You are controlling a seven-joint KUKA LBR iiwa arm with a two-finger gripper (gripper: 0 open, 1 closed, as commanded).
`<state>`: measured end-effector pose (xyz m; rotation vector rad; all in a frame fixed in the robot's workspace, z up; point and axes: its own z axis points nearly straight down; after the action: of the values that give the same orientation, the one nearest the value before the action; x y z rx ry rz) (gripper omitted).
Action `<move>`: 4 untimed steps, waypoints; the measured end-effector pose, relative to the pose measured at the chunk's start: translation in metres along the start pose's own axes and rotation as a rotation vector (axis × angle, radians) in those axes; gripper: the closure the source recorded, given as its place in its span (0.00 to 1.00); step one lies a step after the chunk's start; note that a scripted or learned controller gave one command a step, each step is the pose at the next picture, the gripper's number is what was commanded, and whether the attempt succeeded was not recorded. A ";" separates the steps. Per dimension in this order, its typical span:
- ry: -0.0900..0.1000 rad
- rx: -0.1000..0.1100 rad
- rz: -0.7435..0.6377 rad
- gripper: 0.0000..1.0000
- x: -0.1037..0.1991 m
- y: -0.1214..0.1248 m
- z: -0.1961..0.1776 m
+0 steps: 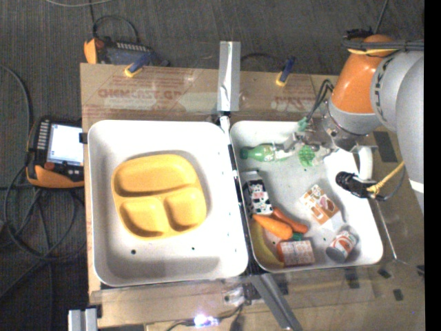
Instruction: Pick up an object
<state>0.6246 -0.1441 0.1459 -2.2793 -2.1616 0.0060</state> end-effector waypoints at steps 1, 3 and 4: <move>0.002 0.000 0.059 0.00 0.048 0.026 -0.014; 0.001 0.002 0.285 0.00 -0.006 -0.100 -0.033; 0.004 -0.009 0.104 0.00 -0.066 -0.076 0.048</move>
<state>0.5451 -0.2060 0.0983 -2.3914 -2.0423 -0.0082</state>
